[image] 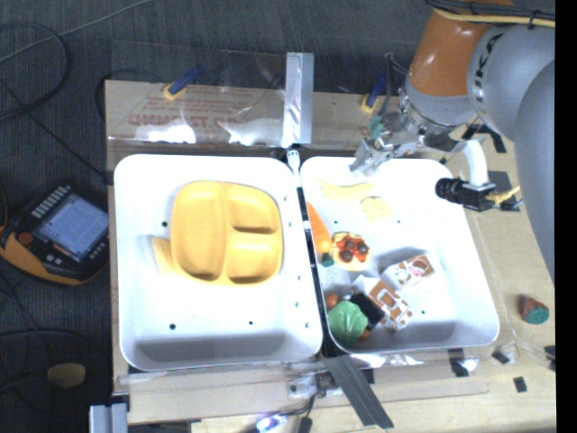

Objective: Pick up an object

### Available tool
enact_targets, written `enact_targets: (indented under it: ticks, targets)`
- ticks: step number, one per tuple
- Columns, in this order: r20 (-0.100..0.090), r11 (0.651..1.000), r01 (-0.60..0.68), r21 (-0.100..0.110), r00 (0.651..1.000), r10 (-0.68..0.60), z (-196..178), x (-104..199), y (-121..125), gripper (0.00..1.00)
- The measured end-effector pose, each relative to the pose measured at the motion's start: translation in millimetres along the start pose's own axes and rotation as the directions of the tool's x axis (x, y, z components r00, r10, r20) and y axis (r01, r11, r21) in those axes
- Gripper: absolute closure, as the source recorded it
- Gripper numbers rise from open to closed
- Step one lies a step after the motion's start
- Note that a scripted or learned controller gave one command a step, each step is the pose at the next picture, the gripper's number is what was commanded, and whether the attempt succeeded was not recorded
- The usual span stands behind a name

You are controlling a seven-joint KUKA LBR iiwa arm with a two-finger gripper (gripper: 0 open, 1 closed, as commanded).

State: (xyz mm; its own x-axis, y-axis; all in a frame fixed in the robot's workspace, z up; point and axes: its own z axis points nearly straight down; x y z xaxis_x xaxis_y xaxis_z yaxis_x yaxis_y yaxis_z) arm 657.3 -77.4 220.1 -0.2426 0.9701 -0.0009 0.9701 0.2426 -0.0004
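Observation:
My gripper (371,154) hangs over the far edge of the right bin (469,269), below the orange wrist band; nothing shows in it. In the right bin lie an orange carrot-like piece (317,230) along the left wall, a small round toy with red and dark toppings (350,248), two red-and-white cartons (410,269) (389,301), a green lump (345,319) beside a black piece (367,308), and a pale yellow flat piece (374,208). All of these lie nearer the camera than the gripper.
A large yellow divided tray (225,233) fills much of the left bin (135,314). A metal strip (298,97) stands behind the wall between the bins. A handheld pendant (63,233) lies on the floor at the left.

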Motion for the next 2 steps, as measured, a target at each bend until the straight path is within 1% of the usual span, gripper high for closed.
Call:
enact_targets:
  ticks: [1,2]
  targets:
    - [0.003,0.998,0.059,0.0,0.998,-0.059,-13,33,12,1.0]
    - [0.0,0.999,0.039,0.002,0.999,-0.039,37,82,6,1.0]
